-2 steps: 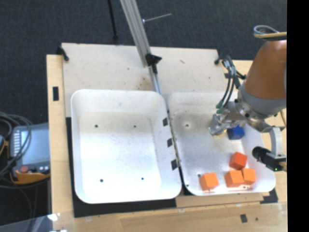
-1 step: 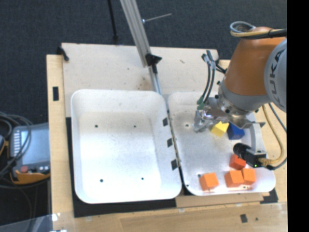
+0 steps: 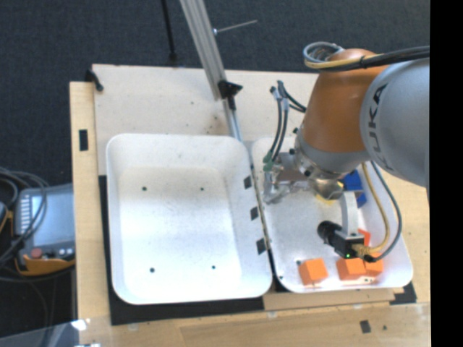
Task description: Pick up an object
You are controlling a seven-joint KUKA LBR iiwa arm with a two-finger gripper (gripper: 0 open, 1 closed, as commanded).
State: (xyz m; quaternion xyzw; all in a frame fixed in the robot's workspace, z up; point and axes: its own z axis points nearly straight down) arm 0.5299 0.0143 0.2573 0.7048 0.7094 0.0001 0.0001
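Right bin is the work area. The gripper sits at the bin's wall by the divider; we can't tell if it's open or closed, and we see nothing held. Targets are the nearer orange block and farther orange block, both well apart from the gripper at the bin's front rim. We judge them light, rigid and non-fragile, so pinch across opposite flat faces. The blue piece beside the gripper is mostly hidden under the arm.

Bright even light from above, soft shadows, low-res, slight blur, dark bkgd
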